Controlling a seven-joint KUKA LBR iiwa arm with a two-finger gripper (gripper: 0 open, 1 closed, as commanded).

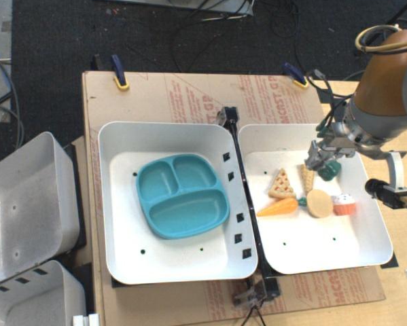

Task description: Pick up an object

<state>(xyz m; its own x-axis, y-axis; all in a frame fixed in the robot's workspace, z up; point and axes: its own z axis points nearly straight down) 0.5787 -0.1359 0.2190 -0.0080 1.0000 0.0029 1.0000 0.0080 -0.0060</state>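
Note:
The right bin (325,253) holds several toy foods: a pizza slice (280,184), an orange carrot (278,208), a tan round piece (319,203), a pink-and-white piece (344,205), a cream cone-shaped piece (306,176) and a dark green piece (329,170). My gripper (320,157) hangs low over the bin's upper right part, right above the cone piece and the green piece. The green piece sits at its tips, and contact is unclear.
The left bin (121,250) holds a teal divided plate (183,195). Black clamps (229,116) join the bins along the middle divider. More white bins (26,209) stand off the bench at the left. Cables lie on the dark floor behind.

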